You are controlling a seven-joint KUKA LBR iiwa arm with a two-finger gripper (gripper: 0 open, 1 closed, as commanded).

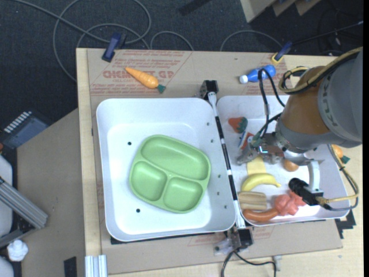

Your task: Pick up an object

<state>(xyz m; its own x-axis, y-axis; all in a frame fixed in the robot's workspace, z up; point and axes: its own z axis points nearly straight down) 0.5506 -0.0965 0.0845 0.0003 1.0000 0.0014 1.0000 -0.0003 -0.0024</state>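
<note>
Two shallow white bins sit side by side on the brown cardboard-topped bench. The left bin carries a pale green plastic plate with three compartments, lying near its middle. The right bin holds a jumble of toy food, and the grey arm with its orange band reaches over it from the right.

The two-finger gripper hangs low over the middle of the right bin, close to its left wall. Its tips are lost in dark clutter, so I cannot tell how far apart they stand or whether anything sits between them.

Just beneath it lies a pale yellow wedge-shaped piece, and touching that, toward the bin's near edge, a glossy yellow plastic banana, curved and smooth. Along the near edge rest a tan bread-like block, a red sausage-shaped piece and a pink lumpy toy. A small red-and-green item lies toward the bin's far left corner.

Outside the bins, an orange toy carrot with a green tip lies on the bench near its far edge.
</note>
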